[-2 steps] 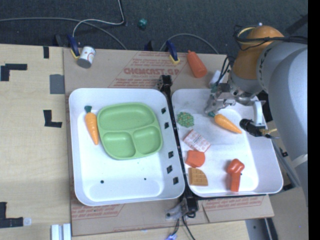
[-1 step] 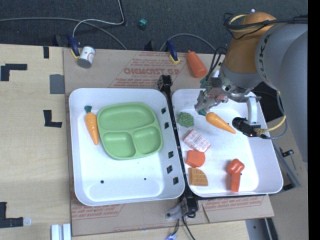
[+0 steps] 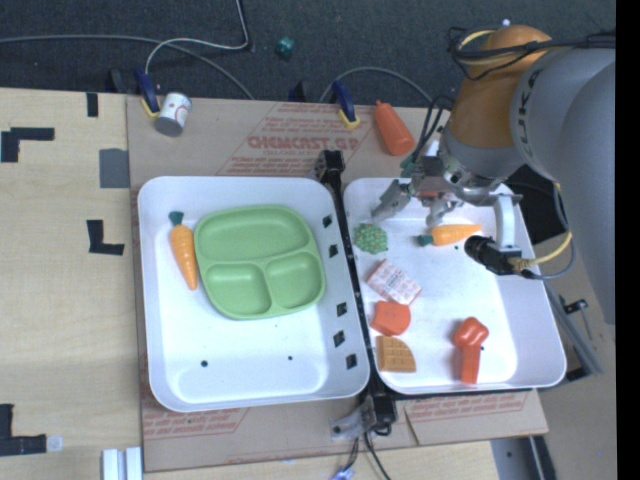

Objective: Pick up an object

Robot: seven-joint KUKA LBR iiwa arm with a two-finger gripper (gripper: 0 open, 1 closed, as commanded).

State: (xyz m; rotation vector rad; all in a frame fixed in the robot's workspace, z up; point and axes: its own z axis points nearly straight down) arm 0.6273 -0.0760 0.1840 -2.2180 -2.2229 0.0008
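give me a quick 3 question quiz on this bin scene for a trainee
1. True or false: the green tray lies in the right bin.
2. Which lies beside the tray in the left bin? A) waffle B) toy carrot C) red pepper
3. Fill in: the tool hovers over the ____ bin.

Key:
1. False; it lies in the left bin.
2. B, the toy carrot. The waffle and red pepper lie in the right bin.
3. right
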